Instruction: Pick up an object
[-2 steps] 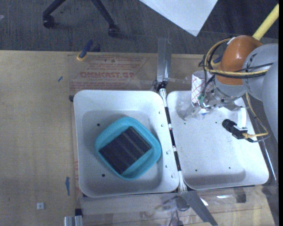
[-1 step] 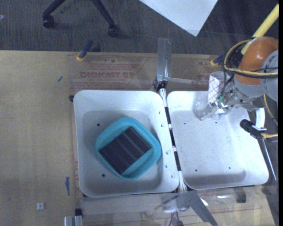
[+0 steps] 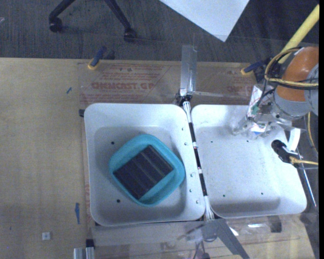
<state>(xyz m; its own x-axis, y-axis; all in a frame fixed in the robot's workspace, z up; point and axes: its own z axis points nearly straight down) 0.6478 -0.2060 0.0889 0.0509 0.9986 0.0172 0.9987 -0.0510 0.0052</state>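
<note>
1. At the near edge of the bench (image 3: 35, 152), a metal bracket (image 3: 217, 235) is seen below the seam where the two bins meet, and a small blue mark (image 3: 77, 212) lies on the wood to the near left
2. The left bin (image 3: 101, 119) is occupied by a teal container (image 3: 172, 164), tilted as a diamond, which rests on the bin floor towards the near right; a dark ribbed block (image 3: 143, 171) is held inside it
3. The right bin (image 3: 243, 177) lies just beside the left bin, the two touching along a seam fixed with small white fasteners; its floor is marked by a few dark dots
4. A black part with a yellow cable (image 3: 283, 150) is seen over the right rim of the right bin
5. The gripper (image 3: 251, 125) is placed over the far right corner of the right bin, well apart from the teal container; it is blurred, and whether it is apart or together cannot be told
6. Above the gripper, the orange band (image 3: 298, 71) of the arm is seen, with yellow and black cables looped around it
7. Further back, a clamp (image 3: 96, 58) is fixed at the far edge of the bench, and chair castors (image 3: 91, 23) stand on the dark floor, with a white sheet (image 3: 207, 12) to their right
</note>
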